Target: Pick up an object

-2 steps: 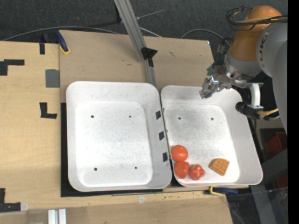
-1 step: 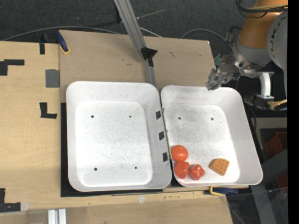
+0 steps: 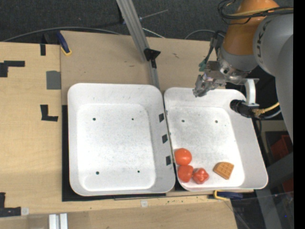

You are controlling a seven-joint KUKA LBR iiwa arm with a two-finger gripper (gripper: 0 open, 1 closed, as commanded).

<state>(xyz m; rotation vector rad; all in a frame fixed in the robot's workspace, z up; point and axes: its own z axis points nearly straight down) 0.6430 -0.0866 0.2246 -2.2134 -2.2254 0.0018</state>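
Observation:
In the right bin (image 3: 238, 128), near its front left corner, lie an orange-red round fruit (image 3: 183, 156), a red fruit (image 3: 185, 173) just below it, and a red pepper-like piece (image 3: 200, 175) beside that. A tan waffle-like biscuit (image 3: 224, 170) rests at the front right. My gripper (image 3: 200, 90) hangs over the back rim of the right bin, far from all these objects, with nothing visible between its fingers.
The left bin (image 3: 114, 137) sits beside the right one, sharing a raised middle edge. A grey metal pole (image 3: 138, 32) slants across the bench at the back. A black cable fitting (image 3: 238, 107) sticks out by the right bin's back right rim.

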